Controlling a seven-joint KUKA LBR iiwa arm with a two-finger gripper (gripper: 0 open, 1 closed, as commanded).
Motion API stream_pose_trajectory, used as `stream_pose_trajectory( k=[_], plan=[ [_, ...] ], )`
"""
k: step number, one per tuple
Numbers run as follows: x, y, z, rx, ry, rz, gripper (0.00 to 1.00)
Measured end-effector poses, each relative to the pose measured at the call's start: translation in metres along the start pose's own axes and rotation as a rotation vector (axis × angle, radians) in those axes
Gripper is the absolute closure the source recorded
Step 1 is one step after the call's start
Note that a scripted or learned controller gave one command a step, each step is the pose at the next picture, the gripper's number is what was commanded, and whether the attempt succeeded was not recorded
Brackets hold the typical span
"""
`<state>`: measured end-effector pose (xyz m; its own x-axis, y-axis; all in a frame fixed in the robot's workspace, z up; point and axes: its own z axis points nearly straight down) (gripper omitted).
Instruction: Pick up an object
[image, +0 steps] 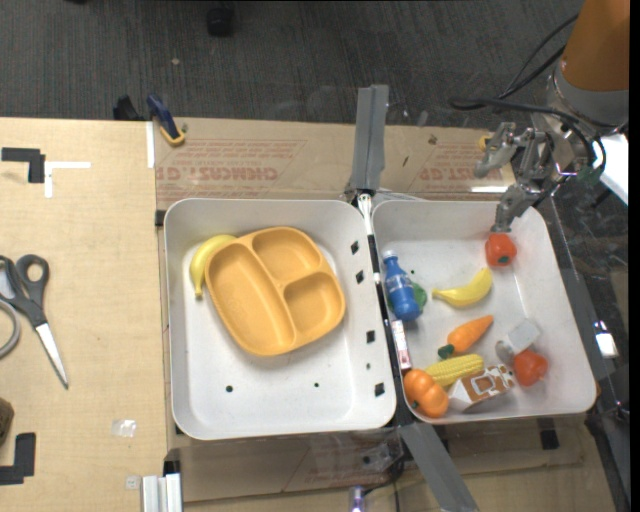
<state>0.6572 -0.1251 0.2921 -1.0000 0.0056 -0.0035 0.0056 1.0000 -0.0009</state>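
Orange-red and round, the toy tomato (501, 249) lies in the far corner of the right bin (572, 330), directly below the gripper (510, 207) and touching or nearly touching its dark finger tip. Whether the fingers are spread or closed cannot be told from this slant; nothing is visibly clamped between them. Nearer the camera from the tomato lie a yellow banana (465, 290), a blue bottle (400, 290) against the bin's inner wall, a carrot (466, 333), a corn cob (452, 369), an orange fruit (428, 395), a small carton (487, 385) and a second red tomato (530, 367). A small grey-white item beside that second tomato is too unclear to name. The arm's upper part is cut off by the frame edge.
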Motion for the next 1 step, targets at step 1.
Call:
stream_pose_trajectory(
  k=[1],
  plan=[
    [0.0188,-0.0319,0.1652,0.0,0.0,0.097,0.0]
  ],
)
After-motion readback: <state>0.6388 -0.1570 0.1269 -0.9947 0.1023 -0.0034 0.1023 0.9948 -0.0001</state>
